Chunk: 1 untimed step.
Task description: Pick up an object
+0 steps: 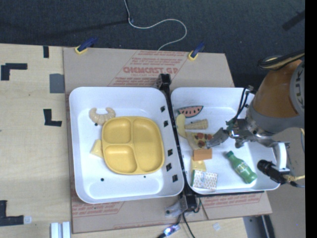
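Note:
The right bin (pixel 223 95) holds several toy foods. A watermelon slice (pixel 191 111) lies at its back left, with a pale yellow banana (pixel 181 126) and a tan cone-shaped piece (pixel 197 125) beside it. A small brown and red piece (pixel 200 141) lies near the middle, an orange block (pixel 202 154) just in front of it, then a yellow wedge (pixel 198 165) and a patterned packet (pixel 205 180). A green bottle (pixel 241 167) lies at the front right. My gripper (pixel 213 140) hangs low over the right bin, its tip right beside the brown and red piece.
The left bin (pixel 81 133) holds a yellow divided plate (pixel 132 145), a tan curved pastry (pixel 101 114) and a yellow wedge (pixel 96 148). The arm's grey and orange body (pixel 277 103) covers the right bin's right side. A black divider (pixel 171 133) runs between the bins.

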Each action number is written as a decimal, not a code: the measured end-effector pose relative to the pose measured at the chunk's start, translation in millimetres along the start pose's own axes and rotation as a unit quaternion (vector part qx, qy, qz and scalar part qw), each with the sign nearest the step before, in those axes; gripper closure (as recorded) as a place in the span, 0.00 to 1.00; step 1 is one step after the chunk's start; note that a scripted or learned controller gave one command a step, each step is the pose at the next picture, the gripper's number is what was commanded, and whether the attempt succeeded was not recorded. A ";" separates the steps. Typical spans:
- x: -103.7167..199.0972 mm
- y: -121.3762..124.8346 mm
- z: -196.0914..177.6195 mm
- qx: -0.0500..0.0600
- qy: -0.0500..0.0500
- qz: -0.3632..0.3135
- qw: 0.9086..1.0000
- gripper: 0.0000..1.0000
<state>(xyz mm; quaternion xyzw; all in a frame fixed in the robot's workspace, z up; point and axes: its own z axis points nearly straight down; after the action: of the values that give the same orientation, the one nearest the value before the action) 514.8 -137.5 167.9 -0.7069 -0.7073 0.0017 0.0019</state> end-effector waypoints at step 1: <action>5.1 -7.2 46.7 0.001 0.001 0.000 1.000 0.00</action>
<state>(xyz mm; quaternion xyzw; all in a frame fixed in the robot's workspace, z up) 507.4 -132.4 121.2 -0.7068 -0.7074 0.0021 0.0032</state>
